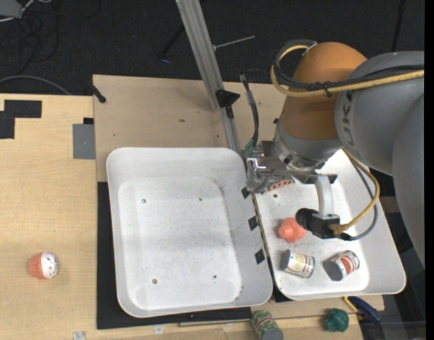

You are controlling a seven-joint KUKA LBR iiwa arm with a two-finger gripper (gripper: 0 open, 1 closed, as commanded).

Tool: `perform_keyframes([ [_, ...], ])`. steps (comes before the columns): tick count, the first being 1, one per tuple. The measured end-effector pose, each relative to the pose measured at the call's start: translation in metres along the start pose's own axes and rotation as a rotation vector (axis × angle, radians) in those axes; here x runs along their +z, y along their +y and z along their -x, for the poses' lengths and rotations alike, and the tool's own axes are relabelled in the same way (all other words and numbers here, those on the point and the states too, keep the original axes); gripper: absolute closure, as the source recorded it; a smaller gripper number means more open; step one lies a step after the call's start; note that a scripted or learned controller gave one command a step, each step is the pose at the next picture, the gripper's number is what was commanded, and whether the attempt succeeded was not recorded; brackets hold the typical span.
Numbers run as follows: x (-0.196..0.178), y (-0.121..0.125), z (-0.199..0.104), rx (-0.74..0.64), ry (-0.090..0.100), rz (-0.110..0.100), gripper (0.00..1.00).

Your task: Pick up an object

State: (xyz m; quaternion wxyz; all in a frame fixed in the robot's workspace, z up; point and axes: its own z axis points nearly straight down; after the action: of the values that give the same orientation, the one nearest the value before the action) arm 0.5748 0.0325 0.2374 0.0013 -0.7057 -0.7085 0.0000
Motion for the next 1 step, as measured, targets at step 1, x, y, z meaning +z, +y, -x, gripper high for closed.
perform_keyframes([
  [1, 0.0117, -0.002, -0.0509, 0.0, 0.0, -0.004, 1.0],
])
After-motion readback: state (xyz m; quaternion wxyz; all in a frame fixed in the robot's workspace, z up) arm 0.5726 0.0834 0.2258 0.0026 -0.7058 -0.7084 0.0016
